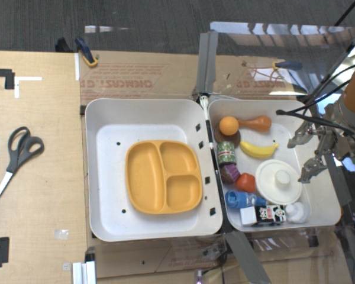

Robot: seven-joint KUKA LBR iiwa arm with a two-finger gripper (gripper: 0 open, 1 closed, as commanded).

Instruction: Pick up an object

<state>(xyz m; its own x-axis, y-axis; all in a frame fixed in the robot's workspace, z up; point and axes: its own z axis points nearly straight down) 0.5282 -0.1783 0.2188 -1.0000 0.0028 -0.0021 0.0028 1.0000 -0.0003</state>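
A: Why's everything piled in the right bin [328, 203]?

B: Looks like the pick side. Stuff's dumped in, not arranged. Use the white round lid [277, 180] as yr marker: banana [259, 149] just above it, red thing [247, 182] touching its left edge, blue bottle [241, 199] below-left, small b/w carton [267, 214] right below.

A: And the orange bits?

B: Orange ball [228, 125] up-left of the lid, w/ an orange drumstick-shaped toy [257, 123] beside it. Green can [226, 152] left of the lid, against the bin's left wall, dark purple item [231, 171] under that.

A: The gripper [309, 154]?

B: Just right of the lid, over the bin's right part. Jaws look spread apart, nothing between them, so no grip on anything yet. Arm comes in from the right, so it sits on that side.

A: What's it going for?

B: Guessing the lid or banana, they're nearest. Can't be sure tho. Lid's wide & flat, prob awkward for two fingers.

A: Left bin [100, 158]?

B: Left of the lid, well apart. Has a yellow divided plate [164, 176], prob the drop side. Scissors [15, 158] lie out on the table [35, 218], far left, not part of this.
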